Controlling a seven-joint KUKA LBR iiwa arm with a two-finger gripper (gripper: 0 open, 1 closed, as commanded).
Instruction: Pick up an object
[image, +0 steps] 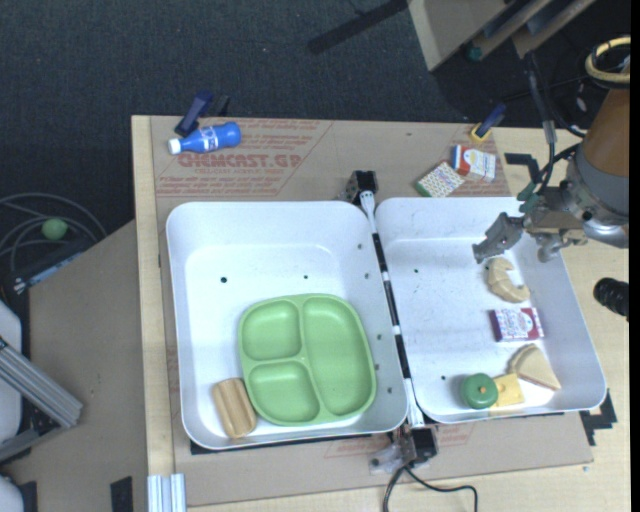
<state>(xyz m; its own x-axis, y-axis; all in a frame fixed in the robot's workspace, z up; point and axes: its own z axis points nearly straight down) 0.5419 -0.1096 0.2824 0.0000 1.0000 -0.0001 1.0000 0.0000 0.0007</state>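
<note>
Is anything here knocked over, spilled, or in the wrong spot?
Nothing looks spilled or broken. A few things lie outside the bins on the bench: a blue and white bottle on its side behind the left bin, and some small cards behind the right bin. The toy foods lie loosely in the bins.

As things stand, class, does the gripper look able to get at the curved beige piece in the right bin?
Probably yes. The gripper hovers just above the curved beige piece in the right bin, with nothing between them. The small red packet lies apart, nearer the camera, leaving the way free.
</note>
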